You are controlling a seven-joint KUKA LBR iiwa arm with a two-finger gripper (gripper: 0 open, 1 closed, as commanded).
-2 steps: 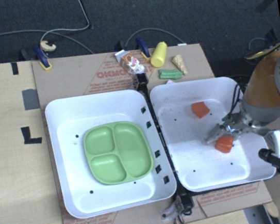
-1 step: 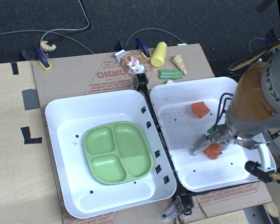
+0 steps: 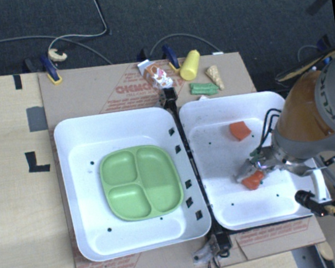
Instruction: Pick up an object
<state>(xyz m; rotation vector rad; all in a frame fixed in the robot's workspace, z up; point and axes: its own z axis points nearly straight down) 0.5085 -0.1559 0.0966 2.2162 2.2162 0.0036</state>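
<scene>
The bench (image 3: 15,203) is pale wood with black tape marks, and on it a brown cardboard sheet (image 3: 96,94) lies under two shallow white bins; beyond the far edge the floor (image 3: 197,1) is dark carpet crossed by thin cables. Red print on the cardboard reads "CHEMC…", the rest hidden. The left bin (image 3: 75,144) holds a green divided plate (image 3: 141,182) lying flat near its middle. In the right bin (image 3: 229,214) the claw (image 3: 253,173) is down at the bin floor, its tips at a small red-orange piece (image 3: 253,180); whether they pinch it or merely touch it cannot be told. Farther in the same bin an orange block (image 3: 239,131) lies apart. On the cardboard beyond the bins sit a small printed carton (image 3: 156,74), a yellow bottle-like object (image 3: 190,64), a green piece (image 3: 203,88) and a tan piece (image 3: 214,77)
</scene>
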